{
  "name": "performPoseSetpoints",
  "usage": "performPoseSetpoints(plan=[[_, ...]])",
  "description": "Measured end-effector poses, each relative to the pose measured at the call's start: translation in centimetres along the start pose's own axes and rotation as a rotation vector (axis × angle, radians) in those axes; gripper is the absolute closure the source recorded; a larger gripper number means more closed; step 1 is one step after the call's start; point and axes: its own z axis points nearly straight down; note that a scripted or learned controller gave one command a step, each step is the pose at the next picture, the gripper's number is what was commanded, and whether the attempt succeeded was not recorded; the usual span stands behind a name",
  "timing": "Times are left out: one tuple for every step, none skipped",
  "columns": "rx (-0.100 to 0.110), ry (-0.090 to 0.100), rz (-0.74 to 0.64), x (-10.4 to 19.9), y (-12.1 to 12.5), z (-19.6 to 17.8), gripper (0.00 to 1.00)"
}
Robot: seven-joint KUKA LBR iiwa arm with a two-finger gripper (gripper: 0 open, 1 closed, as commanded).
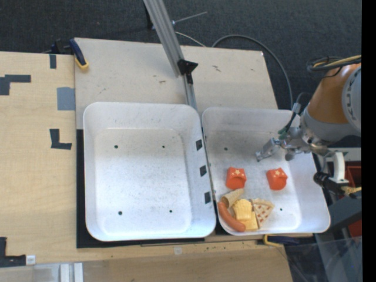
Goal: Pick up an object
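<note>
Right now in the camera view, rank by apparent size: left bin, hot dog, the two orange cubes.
1. left bin, by far the largest.
2. hot dog.
3. orange cubes, left and right: they look alike, so no ranking between them.

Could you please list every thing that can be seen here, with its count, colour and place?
shallow white plastic bins: two, white, side by side on the bench
small red-orange blocks: two, red-orange, middle of right bin
pile of toy food pieces: one cluster, yellow, tan and red, front of right bin
metal pole: one, grey, slanting above the bins
yellow-handled clamp: one, blue and yellow, bench's far left corner
arm: one, grey with orange band, right side
end effector: one, grey metal, over right bin
</note>
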Motion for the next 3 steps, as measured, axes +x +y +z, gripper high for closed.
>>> performPoseSetpoints(plan=[[-0.004, -0.002, 0.000, 0.1, 0.0, 3.6, 0.00], [-0.005, -0.002, -0.001, 0.1, 0.0, 2.4, 1.00], [-0.011, -0.003, 0.001, -0.9, 0.3, -3.3, 1.00]])
